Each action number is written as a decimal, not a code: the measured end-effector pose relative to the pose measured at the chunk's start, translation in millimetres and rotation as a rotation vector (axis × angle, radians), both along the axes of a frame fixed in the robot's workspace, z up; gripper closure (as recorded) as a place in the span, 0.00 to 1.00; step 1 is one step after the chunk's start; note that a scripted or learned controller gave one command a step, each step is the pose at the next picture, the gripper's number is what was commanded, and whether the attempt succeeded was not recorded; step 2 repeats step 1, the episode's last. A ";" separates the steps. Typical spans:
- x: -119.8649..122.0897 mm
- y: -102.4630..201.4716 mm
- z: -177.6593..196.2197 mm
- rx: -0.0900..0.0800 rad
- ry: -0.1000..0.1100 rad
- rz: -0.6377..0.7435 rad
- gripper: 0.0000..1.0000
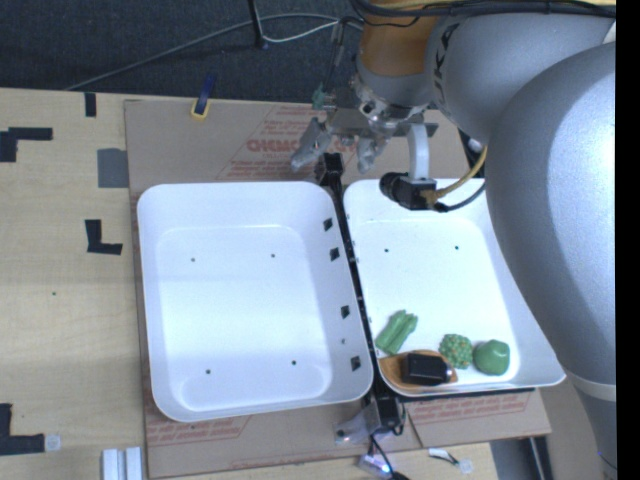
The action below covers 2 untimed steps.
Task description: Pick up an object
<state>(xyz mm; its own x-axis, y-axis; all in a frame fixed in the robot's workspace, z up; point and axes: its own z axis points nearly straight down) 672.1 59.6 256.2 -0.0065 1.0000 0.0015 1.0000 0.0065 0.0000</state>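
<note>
So the arm (540,118) hangs over the far end of the right bin (440,268), pincer (335,158) up by the divider, can't tell its state. All the objects (440,356) sit clustered in the near corner, well apart.

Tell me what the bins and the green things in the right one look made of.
Both bins: likely moulded plastic, smooth glossy white with rounded rims. Green pieces: probably plastic toy vegetables, judging by their uniform bright colour; too small to be sure.
</note>
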 end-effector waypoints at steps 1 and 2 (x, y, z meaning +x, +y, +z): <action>-53.2 -32.0 -70.7 -0.003 0.007 -0.008 0.00; -53.2 -32.0 -70.7 -0.003 0.007 -0.008 0.00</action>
